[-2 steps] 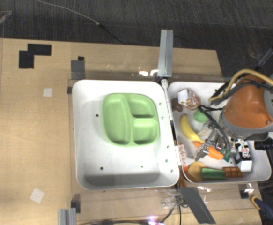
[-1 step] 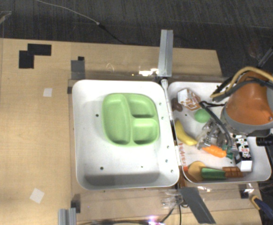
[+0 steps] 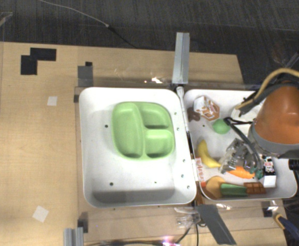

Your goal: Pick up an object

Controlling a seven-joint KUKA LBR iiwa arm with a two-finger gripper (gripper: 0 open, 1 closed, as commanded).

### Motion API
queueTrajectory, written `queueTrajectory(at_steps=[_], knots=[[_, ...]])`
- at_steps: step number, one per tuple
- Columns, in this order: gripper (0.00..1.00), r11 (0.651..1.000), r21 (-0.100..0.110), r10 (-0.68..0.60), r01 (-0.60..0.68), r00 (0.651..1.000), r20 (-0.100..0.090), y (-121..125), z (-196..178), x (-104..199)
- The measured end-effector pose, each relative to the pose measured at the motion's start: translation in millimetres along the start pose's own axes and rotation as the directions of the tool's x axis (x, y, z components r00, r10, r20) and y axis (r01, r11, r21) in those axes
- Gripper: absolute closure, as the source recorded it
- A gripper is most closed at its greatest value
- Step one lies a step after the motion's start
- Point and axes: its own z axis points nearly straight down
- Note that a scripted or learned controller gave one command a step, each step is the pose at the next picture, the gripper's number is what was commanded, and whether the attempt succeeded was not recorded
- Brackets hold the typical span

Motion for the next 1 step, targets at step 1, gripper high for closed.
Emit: queueTrajectory(at_steps=[1], knots=[[1.0,0.966,0.0,-0.259,0.259,0.966,0.005,20.0,-93.5,-74.7]])
